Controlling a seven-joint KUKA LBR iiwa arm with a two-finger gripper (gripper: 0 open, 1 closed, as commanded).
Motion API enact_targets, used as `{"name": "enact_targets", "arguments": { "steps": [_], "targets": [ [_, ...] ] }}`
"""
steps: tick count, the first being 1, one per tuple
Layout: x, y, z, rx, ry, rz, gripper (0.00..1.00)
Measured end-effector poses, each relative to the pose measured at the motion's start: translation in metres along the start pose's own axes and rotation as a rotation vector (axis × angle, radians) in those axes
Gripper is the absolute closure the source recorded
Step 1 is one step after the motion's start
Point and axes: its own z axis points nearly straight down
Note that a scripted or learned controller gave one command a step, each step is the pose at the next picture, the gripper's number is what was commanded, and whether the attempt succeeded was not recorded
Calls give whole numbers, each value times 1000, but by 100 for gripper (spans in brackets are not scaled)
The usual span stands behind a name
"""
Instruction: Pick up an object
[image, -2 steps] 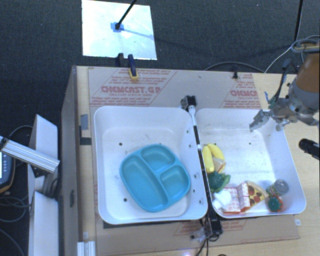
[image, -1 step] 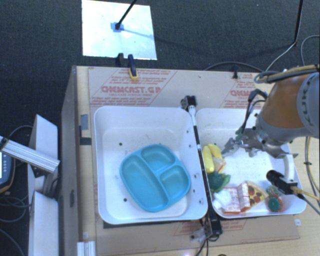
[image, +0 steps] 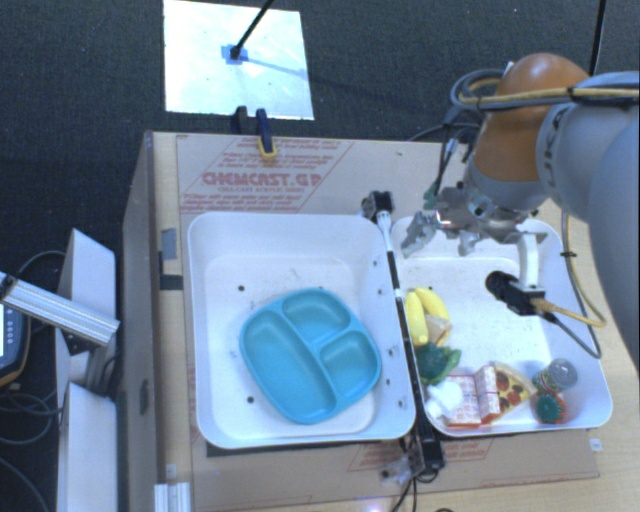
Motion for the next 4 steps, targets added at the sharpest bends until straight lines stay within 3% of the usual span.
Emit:
{"name": "enact_targets", "arguments": {
  "steps": [1,2,3,4],
  "targets": [
    [-90,-137,103,-1,-4,6,0],
    [-99,-54,111,-12,-4,2,0],
    [-148,1,14,-3,-4,1,0],
    [-109,-69,59,5,-1,3,0]
  ]
}}
